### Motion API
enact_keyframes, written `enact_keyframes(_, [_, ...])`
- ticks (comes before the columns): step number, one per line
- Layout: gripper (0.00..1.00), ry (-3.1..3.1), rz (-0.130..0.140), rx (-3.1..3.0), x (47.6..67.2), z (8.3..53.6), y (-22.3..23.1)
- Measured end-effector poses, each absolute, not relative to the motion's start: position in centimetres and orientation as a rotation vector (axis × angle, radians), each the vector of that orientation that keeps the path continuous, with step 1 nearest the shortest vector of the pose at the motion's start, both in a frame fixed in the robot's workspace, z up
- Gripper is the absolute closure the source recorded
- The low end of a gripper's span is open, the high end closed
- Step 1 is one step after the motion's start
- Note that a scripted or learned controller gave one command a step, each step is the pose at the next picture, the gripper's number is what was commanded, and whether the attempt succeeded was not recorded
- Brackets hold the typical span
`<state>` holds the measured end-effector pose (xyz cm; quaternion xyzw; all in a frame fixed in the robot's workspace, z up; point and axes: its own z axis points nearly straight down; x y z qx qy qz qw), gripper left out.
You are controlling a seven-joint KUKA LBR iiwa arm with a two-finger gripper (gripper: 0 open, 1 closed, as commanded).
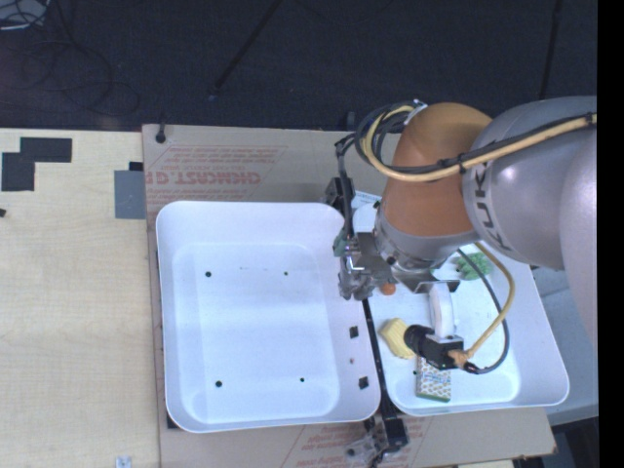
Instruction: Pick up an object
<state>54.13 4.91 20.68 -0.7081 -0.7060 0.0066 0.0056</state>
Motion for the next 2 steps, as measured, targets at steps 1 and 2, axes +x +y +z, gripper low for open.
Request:
enact_keyframes(1, [1.0,-2.209,0.013,-2.231,53.6,18.6,-4.7])
enact_keyframes(2, [1.0,-2.209,0.011,-2.23,48.7,18.8,-13.1])
